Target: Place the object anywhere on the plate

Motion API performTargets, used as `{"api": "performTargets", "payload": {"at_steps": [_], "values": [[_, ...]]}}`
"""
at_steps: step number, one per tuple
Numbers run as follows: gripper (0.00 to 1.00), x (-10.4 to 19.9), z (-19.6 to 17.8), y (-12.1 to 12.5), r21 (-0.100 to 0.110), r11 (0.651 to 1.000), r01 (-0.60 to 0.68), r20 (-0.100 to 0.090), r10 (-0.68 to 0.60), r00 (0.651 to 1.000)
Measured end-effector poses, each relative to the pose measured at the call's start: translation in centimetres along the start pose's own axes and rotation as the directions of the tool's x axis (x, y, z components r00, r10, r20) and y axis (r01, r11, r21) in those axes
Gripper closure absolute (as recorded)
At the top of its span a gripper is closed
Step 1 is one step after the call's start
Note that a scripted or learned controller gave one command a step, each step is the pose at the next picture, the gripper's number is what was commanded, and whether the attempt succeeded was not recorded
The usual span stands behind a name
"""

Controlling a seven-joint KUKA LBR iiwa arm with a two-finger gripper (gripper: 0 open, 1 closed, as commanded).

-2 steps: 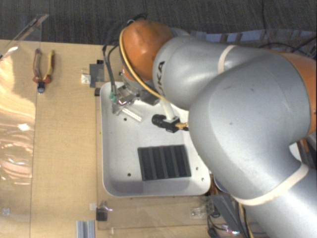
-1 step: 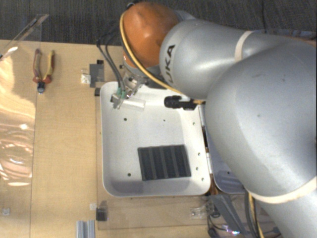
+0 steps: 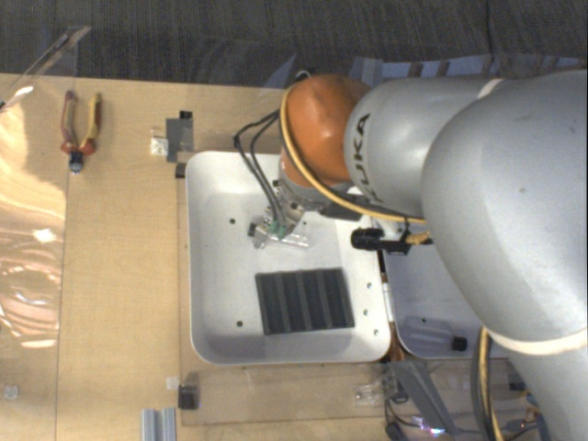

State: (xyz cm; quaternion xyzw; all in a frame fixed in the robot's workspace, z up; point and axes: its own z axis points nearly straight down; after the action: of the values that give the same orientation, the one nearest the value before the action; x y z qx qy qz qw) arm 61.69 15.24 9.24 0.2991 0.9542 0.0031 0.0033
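A dark ribbed rectangular plate [image 3: 303, 301] lies flat in the near half of the left white bin [image 3: 216, 274]. My gripper [image 3: 276, 231] hangs low over the bin floor just beyond the plate's far left corner, pointing down from under the orange wrist band [image 3: 317, 127]. Its tip looks pale and greenish. It is too small and blurred to tell whether anything is held there. The arm's bulk covers most of the right bin [image 3: 432, 315].
Red-handled pliers [image 3: 79, 127] lie on the wooden bench at the far left. A small grey clamp block [image 3: 180, 136] stands by the left bin's far corner. A small dark piece [image 3: 457, 344] sits in the right bin's near edge. Cables trail from the wrist.
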Motion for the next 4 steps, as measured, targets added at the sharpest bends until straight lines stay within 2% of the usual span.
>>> {"api": "performTargets", "payload": {"at_steps": [1,2,3,4], "values": [[1.0,0.0,-5.3,6.1,-0.001,0.959,0.284,0.0,-0.284,0.959],[1.0,8.0,0.1,4.0,-0.005,0.772,0.636,0.008,-0.636,0.772],[1.0,1.4,-9.6,-6.9,0.002,0.517,0.856,0.004,-0.856,0.517],[1.0,-1.6,-12.0,5.9,-0.002,0.418,0.908,0.002,-0.908,0.418]]}}
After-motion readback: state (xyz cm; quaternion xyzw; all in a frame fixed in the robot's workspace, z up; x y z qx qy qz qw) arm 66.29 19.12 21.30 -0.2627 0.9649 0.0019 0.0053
